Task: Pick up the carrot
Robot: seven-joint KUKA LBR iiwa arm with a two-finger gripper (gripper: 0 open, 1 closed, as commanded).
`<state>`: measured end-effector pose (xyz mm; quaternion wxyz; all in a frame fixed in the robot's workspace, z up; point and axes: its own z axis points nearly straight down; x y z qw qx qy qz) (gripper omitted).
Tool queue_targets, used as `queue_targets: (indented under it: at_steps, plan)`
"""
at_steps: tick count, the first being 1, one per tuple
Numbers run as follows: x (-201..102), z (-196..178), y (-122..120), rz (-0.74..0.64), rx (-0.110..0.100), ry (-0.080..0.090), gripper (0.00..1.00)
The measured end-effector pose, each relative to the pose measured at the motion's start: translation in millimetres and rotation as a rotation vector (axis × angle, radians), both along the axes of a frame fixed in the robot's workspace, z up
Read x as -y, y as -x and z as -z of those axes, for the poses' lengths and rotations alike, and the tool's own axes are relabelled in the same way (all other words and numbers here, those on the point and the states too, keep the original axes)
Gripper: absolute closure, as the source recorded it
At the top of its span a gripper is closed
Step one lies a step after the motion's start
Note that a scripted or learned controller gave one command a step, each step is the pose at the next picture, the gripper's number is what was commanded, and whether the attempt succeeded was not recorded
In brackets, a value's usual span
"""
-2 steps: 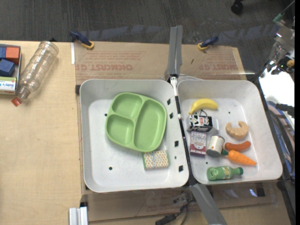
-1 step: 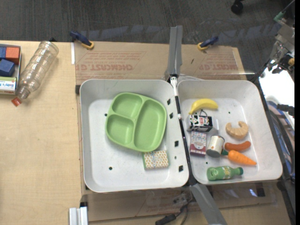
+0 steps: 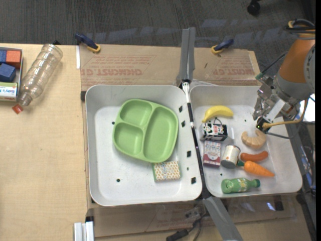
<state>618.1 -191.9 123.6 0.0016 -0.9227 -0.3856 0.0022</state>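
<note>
The carrot [image 3: 259,170], orange with a small green top at its left end, lies near the front right of the right bin [image 3: 296,185]. It sits just in front of a red-orange sausage [image 3: 254,156] and behind a green bottle [image 3: 240,185]. My gripper [image 3: 262,112] hangs over the back right part of the same bin, beyond a pale croissant [image 3: 254,139]. It is well clear of the carrot, with nothing seen in its grasp.
The right bin also holds a banana [image 3: 217,113], a small black-and-white carton [image 3: 215,130], a pink box [image 3: 212,153] and a silver can [image 3: 230,155]. A green divided plate [image 3: 146,130] and a patterned packet [image 3: 166,171] lie in the left bin. A clear bottle [image 3: 39,73] rests on the bench at left.
</note>
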Motion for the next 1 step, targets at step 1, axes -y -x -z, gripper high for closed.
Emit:
queue_targets:
  at_steps: [1]
  plan:
    - [-40.5, -87.2, -15.6, -0.017, 0.004, 0.002, 1.00]
